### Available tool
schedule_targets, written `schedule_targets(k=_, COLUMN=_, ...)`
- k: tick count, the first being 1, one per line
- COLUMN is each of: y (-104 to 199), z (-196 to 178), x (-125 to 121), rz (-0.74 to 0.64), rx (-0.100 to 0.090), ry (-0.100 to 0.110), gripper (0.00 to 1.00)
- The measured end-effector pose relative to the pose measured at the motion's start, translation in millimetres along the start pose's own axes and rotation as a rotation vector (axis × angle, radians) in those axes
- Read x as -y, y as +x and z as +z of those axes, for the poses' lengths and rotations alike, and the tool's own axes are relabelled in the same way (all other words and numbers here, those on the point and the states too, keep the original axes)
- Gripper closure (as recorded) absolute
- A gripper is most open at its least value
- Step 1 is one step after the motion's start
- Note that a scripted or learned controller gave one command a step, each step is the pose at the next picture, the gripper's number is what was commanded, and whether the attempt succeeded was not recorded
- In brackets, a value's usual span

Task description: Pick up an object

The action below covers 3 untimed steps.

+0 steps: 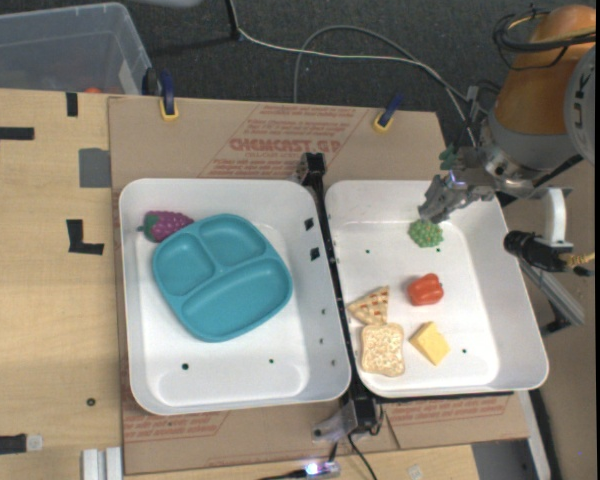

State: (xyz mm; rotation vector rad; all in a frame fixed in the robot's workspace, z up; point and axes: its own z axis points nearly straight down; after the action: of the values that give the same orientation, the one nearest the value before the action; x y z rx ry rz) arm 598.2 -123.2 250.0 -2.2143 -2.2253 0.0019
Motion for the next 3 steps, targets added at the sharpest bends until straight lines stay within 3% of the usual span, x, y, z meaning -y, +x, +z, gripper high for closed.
schedule_targets(k=2, y=115.2, z=13.1, x=4.0, rz=-0.002, rx=-0.001, ry=-0.001, gripper=1.00)
schedule_targets(k=3, y=167.9, z=23.3, x=18.3, rz=-0.001, rx=0.000, ry=0.001, gripper=1.00)
